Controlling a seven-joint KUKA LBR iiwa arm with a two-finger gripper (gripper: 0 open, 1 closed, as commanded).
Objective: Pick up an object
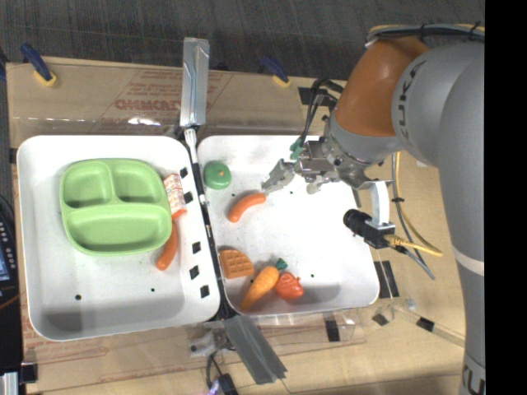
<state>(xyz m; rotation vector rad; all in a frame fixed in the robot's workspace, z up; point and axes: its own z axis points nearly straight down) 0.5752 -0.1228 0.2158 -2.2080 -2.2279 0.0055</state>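
Note:
My gripper (pixel 295 181) hangs over the upper middle of the right bin (pixel 346 262), open, with nothing between its fingers. Just below and left of it lies an orange sausage (pixel 245 206), close to the left fingertip but apart from it. A green round piece (pixel 217 174) sits near the bin's upper left corner. Along the front wall lie a waffle (pixel 235 263), a carrot (pixel 262 284) and a red strawberry-like piece (pixel 288 285).
The left bin (pixel 49 303) holds a green divided plate (pixel 115 204), a second orange sausage (pixel 167 249) and a striped packet (pixel 174 192) by the divider. A black cable plug (pixel 366 225) hangs over the right bin's right side. The arm's orange band (pixel 375 89) looms above.

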